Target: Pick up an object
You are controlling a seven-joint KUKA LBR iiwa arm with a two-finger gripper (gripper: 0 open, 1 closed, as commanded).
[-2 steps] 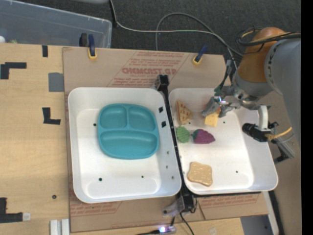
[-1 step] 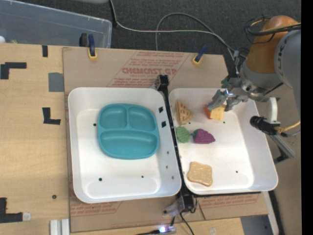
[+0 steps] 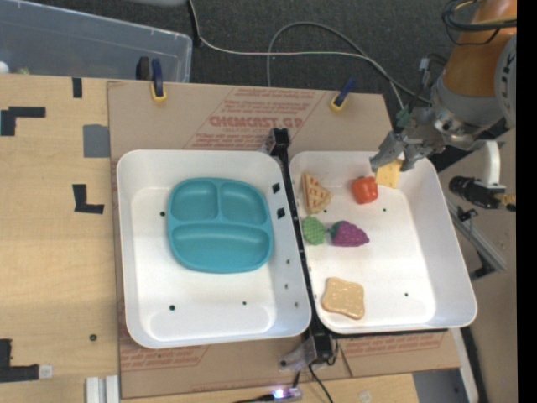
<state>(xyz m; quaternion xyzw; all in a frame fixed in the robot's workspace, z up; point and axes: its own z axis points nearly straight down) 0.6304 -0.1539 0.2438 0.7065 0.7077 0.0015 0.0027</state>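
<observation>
I am seeing the tool (image 3: 391, 159) hanging over the right bin's (image 3: 436, 250) far corner, its fingers gripping a yellow cheese piece (image 3: 388, 175) beside the red pepper (image 3: 364, 190).

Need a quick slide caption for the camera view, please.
Gripper over the right white bin's far corner, at a yellow cheese-like block beside a red toy pepper.

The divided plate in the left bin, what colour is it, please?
Teal blue, plain, seen in the camera view.

Wood bench (image 3: 50, 225): cardboard sheet (image 3: 243, 116) on top, two white bins (image 3: 138, 309) (image 3: 445, 250) side by side on it.
</observation>
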